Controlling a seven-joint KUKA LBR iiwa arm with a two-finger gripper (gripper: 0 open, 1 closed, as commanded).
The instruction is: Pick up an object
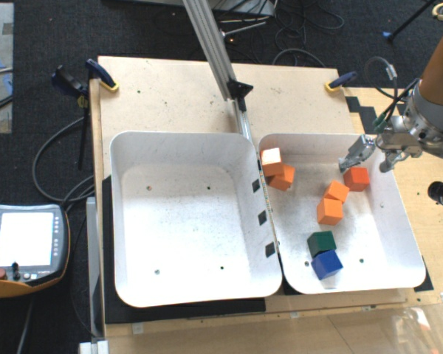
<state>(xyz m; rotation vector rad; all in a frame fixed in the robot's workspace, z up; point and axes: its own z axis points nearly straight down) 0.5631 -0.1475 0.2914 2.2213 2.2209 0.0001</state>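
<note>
Two hand (371, 158) fingers spread above orange block (357, 178)

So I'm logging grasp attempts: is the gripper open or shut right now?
Open. The gripper has its two fingers spread apart above the right bin, and an orange cube sits just below them, not between them.

Teach pendant (23, 251) left of bench; blue clamps (100, 72) on corners

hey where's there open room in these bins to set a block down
The left bin has a bare floor wall to wall. In the right bin, room lies along the front-right wall, right of the blue block. Its middle and back are crowded with orange blocks and the gripper.
</note>
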